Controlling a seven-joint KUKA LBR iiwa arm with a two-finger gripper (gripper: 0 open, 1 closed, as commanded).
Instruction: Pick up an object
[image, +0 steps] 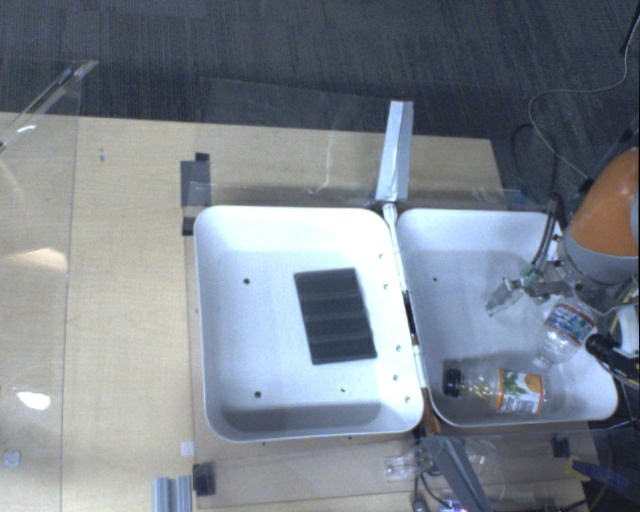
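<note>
Pincer (522, 291) low inside right bin (450, 240), grip state unclear. Clear bottle (562, 333) just beside pincer, at bin's right edge. Amber bottle (497, 388) lying along bin's near wall. Dark ridged pad (334, 315) in neighbouring bin.

Matt white bins (300, 225), wooden bench (100, 300)

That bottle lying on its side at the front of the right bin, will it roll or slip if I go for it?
The bottle lies flat, so it will probably roll on the smooth bin floor if nudged across its length. It looks like clear plastic, so likely light and somewhat slick. The near wall may stop it.
</note>
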